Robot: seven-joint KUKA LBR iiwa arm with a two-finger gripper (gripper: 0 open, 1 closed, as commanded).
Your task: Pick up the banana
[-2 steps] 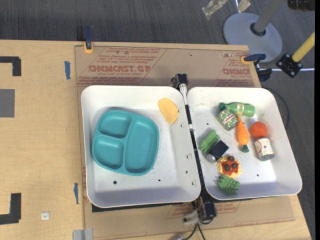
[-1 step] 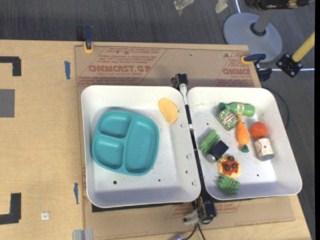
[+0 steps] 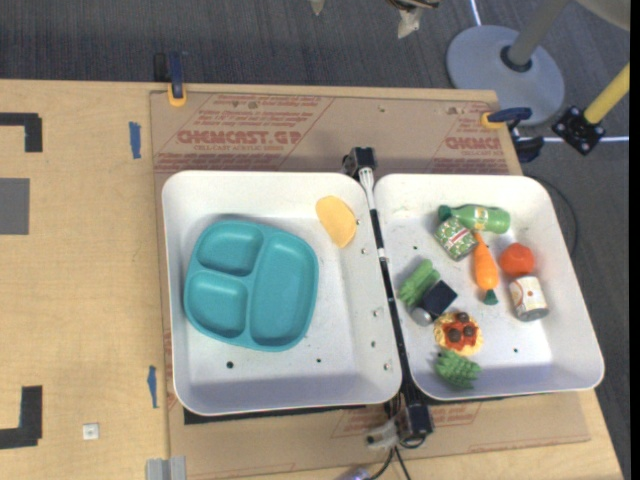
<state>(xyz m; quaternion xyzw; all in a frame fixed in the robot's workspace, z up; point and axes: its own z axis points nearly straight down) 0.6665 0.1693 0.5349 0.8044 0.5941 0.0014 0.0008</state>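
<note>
Banana (image 3: 337, 220): lying loose in left bin (image 3: 200, 368), frame centre, beside teal tray (image 3: 250, 283); gripper state: cannot tell.

A teal plate (image 3: 250, 293) sits in the left bin (image 3: 200, 378). The right bin (image 3: 560, 358) holds a green bottle (image 3: 478, 218), a carrot (image 3: 485, 265), a tomato (image 3: 517, 259), a can (image 3: 528, 298), a small pizza (image 3: 459, 334) and some green toys. Both bins rest on the tabletop (image 3: 70, 298).
</note>
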